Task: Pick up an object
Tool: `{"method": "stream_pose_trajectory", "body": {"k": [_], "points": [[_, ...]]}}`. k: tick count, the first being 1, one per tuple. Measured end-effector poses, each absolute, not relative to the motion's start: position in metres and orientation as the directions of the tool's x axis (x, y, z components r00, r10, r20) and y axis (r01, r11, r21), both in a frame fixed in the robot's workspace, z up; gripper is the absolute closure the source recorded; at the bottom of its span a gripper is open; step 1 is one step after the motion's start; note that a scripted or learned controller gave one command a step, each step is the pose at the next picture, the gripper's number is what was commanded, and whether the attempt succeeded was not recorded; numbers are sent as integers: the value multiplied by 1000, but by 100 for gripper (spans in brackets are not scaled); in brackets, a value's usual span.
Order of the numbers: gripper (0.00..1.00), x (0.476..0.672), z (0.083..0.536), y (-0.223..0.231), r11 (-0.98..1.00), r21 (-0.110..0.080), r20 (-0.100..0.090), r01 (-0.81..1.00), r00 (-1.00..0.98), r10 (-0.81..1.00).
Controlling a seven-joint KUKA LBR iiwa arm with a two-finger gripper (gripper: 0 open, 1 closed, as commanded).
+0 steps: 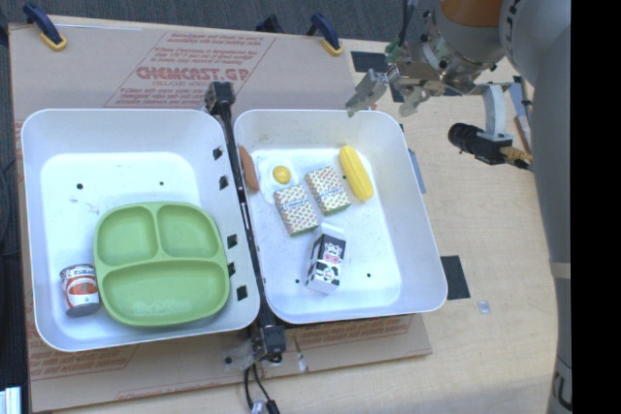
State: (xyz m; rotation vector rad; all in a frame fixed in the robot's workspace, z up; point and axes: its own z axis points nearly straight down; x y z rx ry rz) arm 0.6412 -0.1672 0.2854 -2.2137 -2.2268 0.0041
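Note:
My gripper (388,99) hangs above the far right corner of the right bin (417,238), its two fingers spread open with nothing between them. Below it in that bin lie a yellow corn cob (356,173), two tan cracker-like blocks (329,189) (296,208), a small yellow round piece (281,175), a brown sausage (250,170) against the left wall, and a small black-and-white carton (328,263). All of them rest on the bin floor, apart from the gripper.
The left bin (58,150) holds a green divided plate (161,264) and a small can (81,289) at its near left corner. A cardboard sheet (184,63) lies under both bins. A black clamp (220,96) sits between the bins at the far side.

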Motion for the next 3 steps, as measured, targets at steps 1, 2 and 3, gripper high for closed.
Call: {"method": "stream_pose_trajectory", "body": {"k": [1,2,3], "points": [[0,660,109,-173,8,12,-4,1000,-8,1000],[100,660,119,-172,11,10,-3,1000,-11,1000],[0,660,119,-172,11,9,-3,1000,-11,1000]]}}
